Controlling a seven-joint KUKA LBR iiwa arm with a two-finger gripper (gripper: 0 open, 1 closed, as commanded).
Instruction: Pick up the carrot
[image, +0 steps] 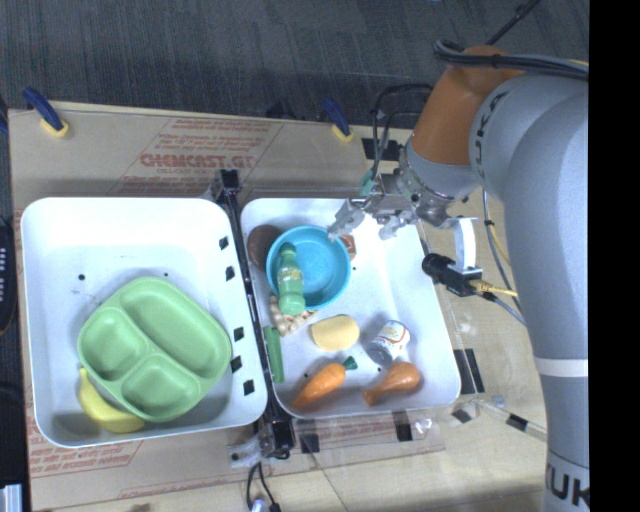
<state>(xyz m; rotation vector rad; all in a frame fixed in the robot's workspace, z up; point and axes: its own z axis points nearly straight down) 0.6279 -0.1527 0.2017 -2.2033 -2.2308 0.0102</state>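
Arm: the grey arm (530, 250) comes in from the right side, its thick upper link running down the right side of the view, the orange band (455, 105) bending over the far right corner of the right bin.
Gripper: the gripper (365, 222) hangs above the far edge of the right bin (440, 330), just beside the blue bowl's far rim; its fingers stand apart with nothing between them.
Carrot: the carrot (322, 384) lies near the right bin's near edge, toward its near left corner, green top pointing to the right, well apart from the gripper.
Right bin, other contents: a blue bowl (318, 262) sits in the far left part with a green bottle (290, 280) leaning across its rim; a yellow potato-shaped piece (335, 331) lies in the middle; a second orange piece (397, 381) lies near the near right corner; a small white and red item (392, 340) sits just above it.
Left bin: the left bin (60, 250) holds a green divided plate (155, 345), resting over a yellow item (100, 408) at the near left corner.
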